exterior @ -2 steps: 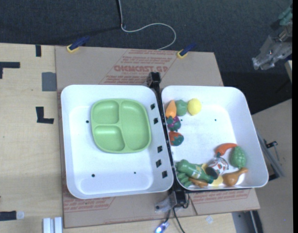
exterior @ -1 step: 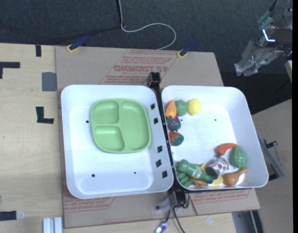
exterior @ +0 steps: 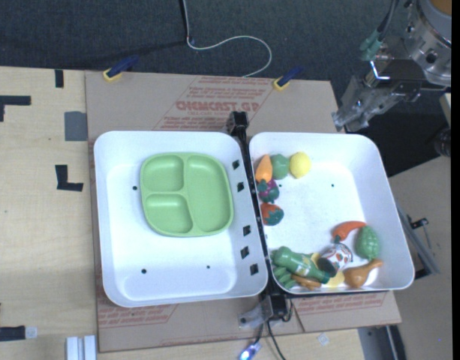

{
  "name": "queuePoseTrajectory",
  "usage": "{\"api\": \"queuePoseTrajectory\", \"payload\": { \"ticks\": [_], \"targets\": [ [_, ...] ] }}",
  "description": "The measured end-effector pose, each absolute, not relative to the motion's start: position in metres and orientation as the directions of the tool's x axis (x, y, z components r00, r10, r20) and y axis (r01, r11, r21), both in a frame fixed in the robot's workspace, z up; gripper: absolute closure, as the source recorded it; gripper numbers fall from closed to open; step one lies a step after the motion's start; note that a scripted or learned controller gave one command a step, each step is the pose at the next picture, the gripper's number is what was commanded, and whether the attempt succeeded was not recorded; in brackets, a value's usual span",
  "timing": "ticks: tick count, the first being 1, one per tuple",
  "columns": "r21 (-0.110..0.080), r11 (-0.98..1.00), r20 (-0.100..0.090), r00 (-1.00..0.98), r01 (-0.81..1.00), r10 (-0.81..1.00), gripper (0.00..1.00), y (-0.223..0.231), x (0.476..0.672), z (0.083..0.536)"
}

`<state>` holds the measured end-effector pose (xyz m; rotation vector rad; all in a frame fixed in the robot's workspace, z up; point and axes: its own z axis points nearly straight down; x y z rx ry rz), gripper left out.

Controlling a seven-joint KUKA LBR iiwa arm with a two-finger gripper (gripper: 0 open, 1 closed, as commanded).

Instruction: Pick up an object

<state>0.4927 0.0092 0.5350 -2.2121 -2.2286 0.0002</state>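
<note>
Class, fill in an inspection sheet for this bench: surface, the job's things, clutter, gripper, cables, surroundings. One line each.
Surface: cardboard sheet under two white bins.
Job's things: toy foods in the right bin: yellow lemon, carrot, and a pile at the near edge.
Clutter: green divided plate in the left bin.
Gripper: gripper above the right bin's far corner, holding nothing.
Cables: white cable on the dark floor.
Surroundings: wooden bench.

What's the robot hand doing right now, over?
Gripper above the right bin's far right corner, nothing between its fingers. Toy food untouched: yellow lemon nearest. Green divided plate in the left bin. Path clear.
</note>
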Motion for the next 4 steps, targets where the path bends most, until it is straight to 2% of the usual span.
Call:
{"api": "queuePoseTrajectory", "payload": {
  "ticks": [1,2,3,4],
  "targets": [
    [-0.002,0.007,0.0,-0.007,1.0,1.0,1.0,0.062,0.483,0.535],
    [-0.001,0.005,0.0,-0.005,1.0,1.0,1.0,0.098,0.484,0.534],
    [-0.002,0.01,0.001,-0.01,1.0,1.0,1.0,0.183,0.483,0.534],
    [-0.002,0.003,0.0,-0.003,1.0,1.0,0.0,0.178,0.483,0.534]
  ]
}}
